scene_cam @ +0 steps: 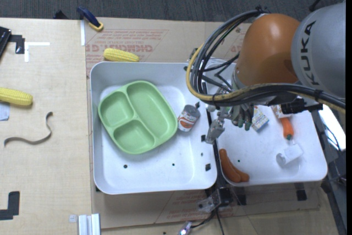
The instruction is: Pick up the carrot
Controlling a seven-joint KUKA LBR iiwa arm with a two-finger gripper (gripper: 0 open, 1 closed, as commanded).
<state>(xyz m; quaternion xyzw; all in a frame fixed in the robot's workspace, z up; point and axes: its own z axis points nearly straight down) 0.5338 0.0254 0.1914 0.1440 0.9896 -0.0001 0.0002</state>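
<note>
The grey arm (308,52), lettered KUKA, and its orange band (269,49) hide much of the right bin (308,170). The counter (44,162) carries a cardboard sheet (132,41) with red mirrored print, too faint to read. In the left bin (148,173) sits a green divided plate (137,116), beside it a small can (188,118) with a blurred label. A sausage (232,169) lies at the right bin's near-left corner. The carrot (287,128) lies in the right bin, partly under the arm. The hand (217,128) hangs over the bins' divide; whether released or clenched, I cannot tell.
</note>
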